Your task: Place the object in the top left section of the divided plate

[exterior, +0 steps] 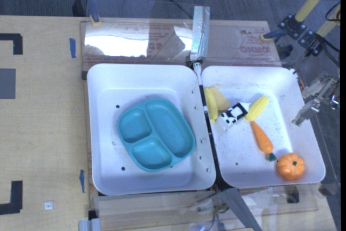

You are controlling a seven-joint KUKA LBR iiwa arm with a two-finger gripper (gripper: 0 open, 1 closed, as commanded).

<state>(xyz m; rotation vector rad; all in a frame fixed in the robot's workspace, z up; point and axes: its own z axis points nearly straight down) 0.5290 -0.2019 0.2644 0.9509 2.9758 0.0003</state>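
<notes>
blue divided plate [157,133] in left bin [102,89], right bin [281,81] has banana [215,101], corn cob [257,107], carrot [263,139], small pumpkin [291,166], black-and-white toy [233,114], can't tell my hand's state

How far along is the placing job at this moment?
Nothing looks done yet: the blue divided plate in the left bin holds no object. The banana, corn, carrot, black-and-white toy and pumpkin all lie in the right bin. Picking one and placing it in the top left section remains.
</notes>
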